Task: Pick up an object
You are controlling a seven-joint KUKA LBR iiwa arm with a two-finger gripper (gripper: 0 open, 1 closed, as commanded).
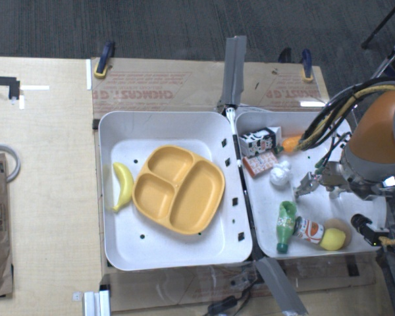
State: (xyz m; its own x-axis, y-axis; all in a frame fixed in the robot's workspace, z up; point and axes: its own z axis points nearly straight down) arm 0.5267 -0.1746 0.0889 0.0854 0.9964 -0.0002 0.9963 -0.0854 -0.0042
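Just left of gripper (307,185): white ball (280,174)

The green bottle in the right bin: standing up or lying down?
Lying down. The green bottle rests on its side on the right bin floor, beside a yellow lemon.

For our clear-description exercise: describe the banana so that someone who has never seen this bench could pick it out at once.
Find the left white bin, the one holding the yellow divided plate. The banana lies on the bin floor just left of that plate. It is small, curved and paler yellow than the plate.
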